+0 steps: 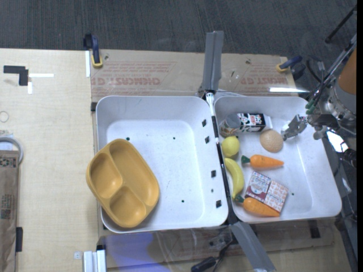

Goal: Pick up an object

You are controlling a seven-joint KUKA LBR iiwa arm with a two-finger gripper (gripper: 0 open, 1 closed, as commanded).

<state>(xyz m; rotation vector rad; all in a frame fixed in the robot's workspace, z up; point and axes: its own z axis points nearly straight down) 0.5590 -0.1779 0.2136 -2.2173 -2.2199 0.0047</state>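
Camera view: two white bins side by side on the bench. Left bin (170, 118) has a yellow divided plate (122, 183) at its lower-left corner, tilted, overhanging the rim a bit.

Right bin (317, 200) holds the pickable stuff, all toward its left half. Top: small black-and-white carton (251, 122) lying on its side. Just right & below it, a tan egg-shaped obj (272, 141). By the divider wall, a lemon (230, 146), and under it a banana (235, 177) running down along the wall. An orange carrot (265, 162) lies horiz. between egg obj and the red-and-white box (267, 189). A second orange carrot (260, 207) sits at the box's lower edge, partly tucked under it, touching.

Arm comes in from the right; gripper (294, 128) hangs over the upper-right part of the right bin, just beside the egg obj on its right, apart from it. Nothing visible between the claw tips. Claw is small and blurred, so wide vs narrow: can't tell.

Brown cardboard sheet (147, 72) w/ red print lies behind both bins.
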